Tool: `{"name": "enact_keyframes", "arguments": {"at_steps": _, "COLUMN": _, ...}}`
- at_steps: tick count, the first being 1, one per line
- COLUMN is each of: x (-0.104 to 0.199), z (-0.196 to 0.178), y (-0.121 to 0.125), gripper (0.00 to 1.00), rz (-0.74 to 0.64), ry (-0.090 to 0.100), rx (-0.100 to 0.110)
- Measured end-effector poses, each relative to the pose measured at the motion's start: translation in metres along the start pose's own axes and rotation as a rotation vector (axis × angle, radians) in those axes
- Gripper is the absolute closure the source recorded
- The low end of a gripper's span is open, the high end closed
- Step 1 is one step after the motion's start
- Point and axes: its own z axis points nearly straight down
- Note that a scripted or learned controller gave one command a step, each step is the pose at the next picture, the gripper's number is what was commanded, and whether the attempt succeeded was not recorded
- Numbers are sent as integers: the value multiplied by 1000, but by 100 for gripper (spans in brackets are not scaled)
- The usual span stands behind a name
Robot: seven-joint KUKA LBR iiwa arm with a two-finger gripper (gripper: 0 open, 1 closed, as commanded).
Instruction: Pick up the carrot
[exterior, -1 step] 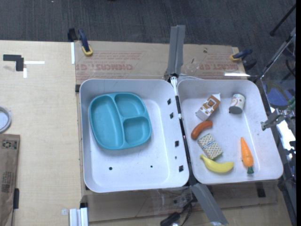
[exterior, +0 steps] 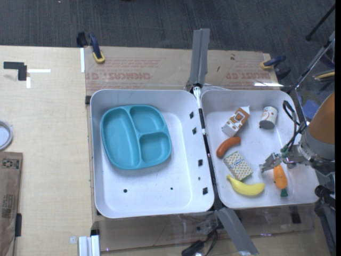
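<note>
My gripper [exterior: 273,163] fingers look spread just above the carrot [exterior: 280,177], so they might knock it away.

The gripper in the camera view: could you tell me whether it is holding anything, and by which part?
Cannot be told: the gripper sits at the carrot's upper end.

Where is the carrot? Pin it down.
The carrot lies in the right bin, near its front right corner, right of the banana, at the gripper.
</note>
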Motion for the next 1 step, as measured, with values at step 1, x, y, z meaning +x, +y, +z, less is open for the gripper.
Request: {"name": "enact_keyframes", "arguments": {"at_steps": 1, "x": -1, "z": -9, "y": 0, "gripper": 100, "rz": 5, "ry": 0, "rx": 1}}
